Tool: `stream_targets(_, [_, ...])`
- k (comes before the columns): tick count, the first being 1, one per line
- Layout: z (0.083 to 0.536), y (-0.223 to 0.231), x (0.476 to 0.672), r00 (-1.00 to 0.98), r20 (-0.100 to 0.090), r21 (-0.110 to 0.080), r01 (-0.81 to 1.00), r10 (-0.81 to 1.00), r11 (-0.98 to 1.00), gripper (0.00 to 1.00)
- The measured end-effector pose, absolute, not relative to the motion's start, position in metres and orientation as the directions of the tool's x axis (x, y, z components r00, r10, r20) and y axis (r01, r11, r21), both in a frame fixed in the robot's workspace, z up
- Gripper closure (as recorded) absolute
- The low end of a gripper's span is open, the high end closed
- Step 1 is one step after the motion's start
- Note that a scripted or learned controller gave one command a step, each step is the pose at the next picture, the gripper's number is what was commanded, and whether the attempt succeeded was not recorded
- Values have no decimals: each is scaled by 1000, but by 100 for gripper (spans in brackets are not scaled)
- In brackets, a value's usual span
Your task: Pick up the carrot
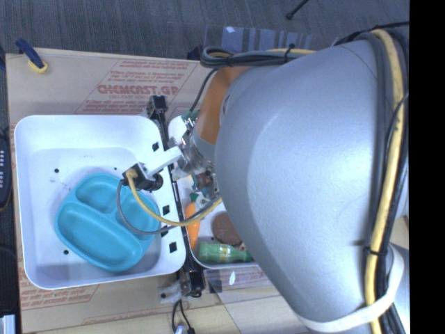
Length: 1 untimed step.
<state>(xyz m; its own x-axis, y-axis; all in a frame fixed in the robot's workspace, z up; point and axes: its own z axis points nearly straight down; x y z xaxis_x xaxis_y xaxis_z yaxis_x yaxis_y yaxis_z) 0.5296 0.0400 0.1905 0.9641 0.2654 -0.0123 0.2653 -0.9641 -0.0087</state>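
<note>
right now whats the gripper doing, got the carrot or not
gripper: cannot be told; the arm's grey body covers most of it. It sits low over the right bin, close to the carrot, which lies on the bin floor.

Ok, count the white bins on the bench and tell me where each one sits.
2. The left bin lies in full view, holding a blue divided tray. The right bin lies beside it, mostly hidden beneath the arm, so more may lie unseen there.

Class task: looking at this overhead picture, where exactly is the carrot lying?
The carrot lies in the right bin, against its left wall, just above the green bottle and partly hidden under the arm.
</note>
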Motion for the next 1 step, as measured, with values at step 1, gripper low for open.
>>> stream_targets(1, [190, -11, 487, 962, -12, -7, 272, 272, -962, 0])
